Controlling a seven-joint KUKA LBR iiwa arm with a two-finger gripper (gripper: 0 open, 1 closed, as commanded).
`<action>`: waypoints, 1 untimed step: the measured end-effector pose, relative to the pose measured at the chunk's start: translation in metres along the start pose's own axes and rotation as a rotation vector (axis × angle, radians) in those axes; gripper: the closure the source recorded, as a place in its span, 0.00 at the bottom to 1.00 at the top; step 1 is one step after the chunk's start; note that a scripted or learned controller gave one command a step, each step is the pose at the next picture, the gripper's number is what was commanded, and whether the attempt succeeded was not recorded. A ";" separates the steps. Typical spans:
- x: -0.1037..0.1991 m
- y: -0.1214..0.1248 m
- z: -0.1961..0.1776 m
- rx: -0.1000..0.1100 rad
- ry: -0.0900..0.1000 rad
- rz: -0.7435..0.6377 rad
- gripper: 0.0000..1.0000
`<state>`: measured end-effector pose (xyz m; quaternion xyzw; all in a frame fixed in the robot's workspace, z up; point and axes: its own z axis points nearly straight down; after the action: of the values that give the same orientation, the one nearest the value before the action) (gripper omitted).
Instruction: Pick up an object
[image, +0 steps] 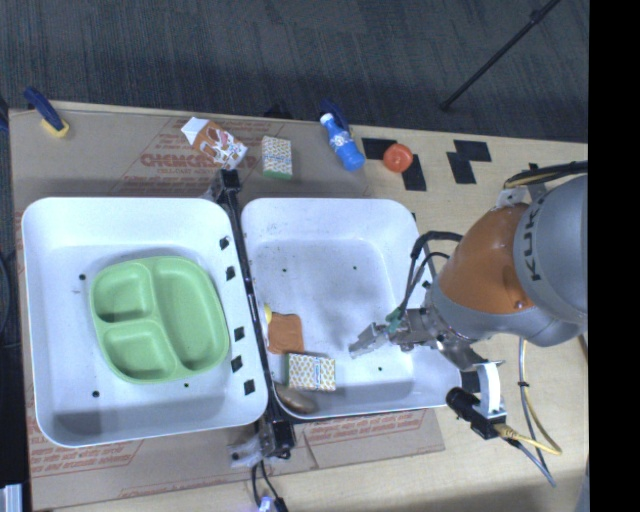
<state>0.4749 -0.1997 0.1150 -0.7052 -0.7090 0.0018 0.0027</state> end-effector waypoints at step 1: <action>0.003 0.098 0.023 -0.004 0.000 -0.002 0.00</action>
<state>0.5729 -0.1963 0.0917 -0.7047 -0.7095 0.0005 0.0011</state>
